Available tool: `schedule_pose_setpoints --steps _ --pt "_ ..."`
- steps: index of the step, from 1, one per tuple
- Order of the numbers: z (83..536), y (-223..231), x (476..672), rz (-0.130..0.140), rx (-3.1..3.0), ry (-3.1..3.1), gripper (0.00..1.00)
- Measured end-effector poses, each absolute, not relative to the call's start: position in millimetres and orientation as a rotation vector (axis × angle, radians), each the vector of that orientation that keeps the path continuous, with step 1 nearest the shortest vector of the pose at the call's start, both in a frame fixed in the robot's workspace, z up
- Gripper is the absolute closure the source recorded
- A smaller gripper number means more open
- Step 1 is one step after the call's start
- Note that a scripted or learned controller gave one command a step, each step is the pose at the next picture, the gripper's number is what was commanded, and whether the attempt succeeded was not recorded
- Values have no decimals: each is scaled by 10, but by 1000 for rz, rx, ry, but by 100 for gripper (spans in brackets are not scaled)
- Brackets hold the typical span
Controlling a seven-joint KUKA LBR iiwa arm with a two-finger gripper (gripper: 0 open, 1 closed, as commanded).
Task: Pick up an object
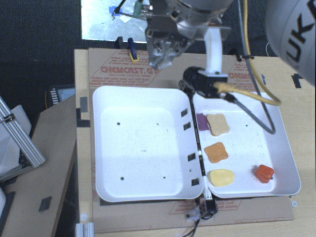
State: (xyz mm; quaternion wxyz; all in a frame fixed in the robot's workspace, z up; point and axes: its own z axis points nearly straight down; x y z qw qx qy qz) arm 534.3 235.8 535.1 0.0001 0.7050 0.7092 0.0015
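Four small pieces lie in the right bin, near the wall it shares with the left bin, and a fifth, purple piece is partly seen just beside that wall. None of them is lifted, so the task is not yet begun as far as the view shows: the pick, the closing and the raising are all left to do.

The gripper hangs high, above the far edge of the bench and behind the left bin, well apart from every piece. Nothing is seen between its fingers, but the metal parts are blurred and I cannot tell whether they stand open or closed.

The beige piece is nearest to the far side; its long axis runs from the far side toward the near side, a little tilted. Below it lies the orange piece, which is nearly as wide as long (no clear axis). The yellow piece is an oval with its long axis across the bin, left to right. The red piece sits apart at the near right corner, compact, with no direction I can read.
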Motion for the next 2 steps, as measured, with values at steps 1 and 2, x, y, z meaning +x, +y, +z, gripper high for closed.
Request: schedule_pose_setpoints --steps 1,2 --pt "5352 2333 6391 10 2219 2217 100" --pt "5354 2346 5887 1 2217 2228 100"
